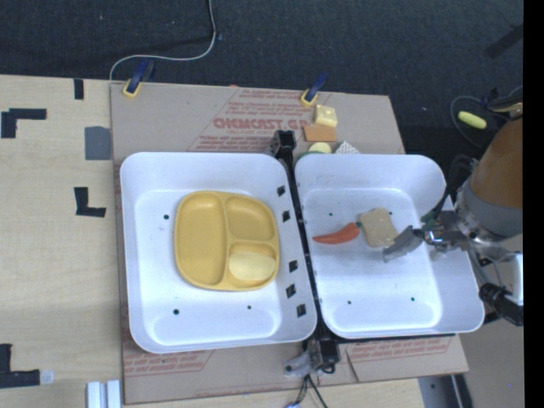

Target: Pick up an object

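You are looking down on a worktop [51, 228] carrying two white bins side by side. Nearest you, along the lower edge, both bins are showing bare floor. In the left bin [144, 313] a yellow tray [225, 238] is lying roughly at centre, with a pale round piece [252, 263] sitting in its 5 o'clock compartment.

In the right bin [382, 308] the gripper [399, 245] is reaching in from 3 o'clock, low over the floor. A tan block [376, 226] is lying just at the gripper's 10 o'clock, touching it or nearly so; you cannot tell which. A red pepper [337, 235] is lying beside the block, at 9 o'clock from the gripper, its long axis running from 8 to 2 o'clock, almost in line with the reach. The block is the nearer target, I judge.

You cannot tell whether the jaws are parted or closed; nothing is showing between them.

The arm [497, 177] is coming in from 3 o'clock, its orange band above the wrist, the wrist pointing toward 9 o'clock and slightly down.

Farther off, past the bins at 12 o'clock, small blocks [321, 126] are resting on cardboard [212, 117], with a cable [187, 53] looping over dark floor.
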`<state>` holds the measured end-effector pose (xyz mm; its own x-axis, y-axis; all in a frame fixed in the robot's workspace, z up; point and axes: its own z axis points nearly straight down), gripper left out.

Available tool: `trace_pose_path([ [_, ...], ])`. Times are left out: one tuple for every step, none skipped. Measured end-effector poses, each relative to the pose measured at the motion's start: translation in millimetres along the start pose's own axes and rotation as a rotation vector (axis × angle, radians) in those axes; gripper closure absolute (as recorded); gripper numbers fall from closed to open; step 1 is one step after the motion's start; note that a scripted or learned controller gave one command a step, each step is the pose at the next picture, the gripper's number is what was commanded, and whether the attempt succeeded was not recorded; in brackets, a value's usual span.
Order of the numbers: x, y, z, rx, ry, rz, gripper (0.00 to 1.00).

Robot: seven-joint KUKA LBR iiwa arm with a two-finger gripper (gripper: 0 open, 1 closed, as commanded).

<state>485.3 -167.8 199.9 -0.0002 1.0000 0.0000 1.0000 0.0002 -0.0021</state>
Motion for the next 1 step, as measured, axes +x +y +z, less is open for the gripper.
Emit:
trace_pose_path([
  [47.8,70.2,118.2,-0.007,-0.002,-0.006,0.0],
])
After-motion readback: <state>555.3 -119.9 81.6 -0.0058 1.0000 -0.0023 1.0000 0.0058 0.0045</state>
